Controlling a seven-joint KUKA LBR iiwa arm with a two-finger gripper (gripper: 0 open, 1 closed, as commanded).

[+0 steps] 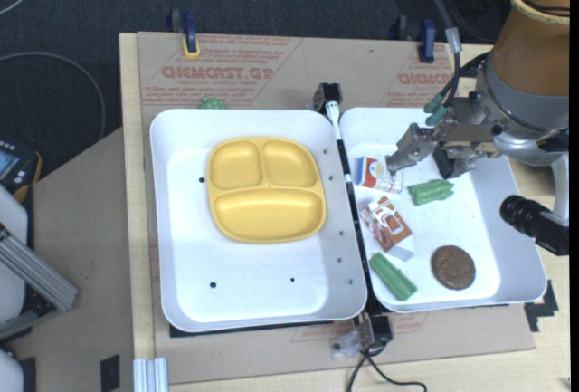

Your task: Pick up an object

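**A:** What sits on the worktop (136,200), starting from the left?

**B:** A shallow white left bin (172,227) with rounded corners. Lying flat in it is a yellow divided plate (266,189), smooth moulded plastic, with two small compartments along the top and one wide one below.

**A:** And moving right?

**B:** The right bin (507,277) touches the first along a shared edge. At its left side lies a small red, white and blue packet (368,172), and just below it a crumpled brown-and-white wrapper (387,225). At the near edge is a dark green block (393,276), elongated and tilted. Further right, a lighter green ridged piece (430,192), and below that a flat brown disc (452,266) with a rough, cookie-like face.

**A:** Where is the tool?

**B:** The tool (409,152) hangs over the upper part of the right bin, just beside the packet and the ridged piece. Its fingers look spread apart with nothing between them, though the angle makes that uncertain.

**A:** Which item would lift most easily?

**B:** I judge the ridged piece: light, stiff, grippy, best pinched across its narrow width. The wrapper looks thin and would probably crumple or slip. The disc lies too flat to get under.
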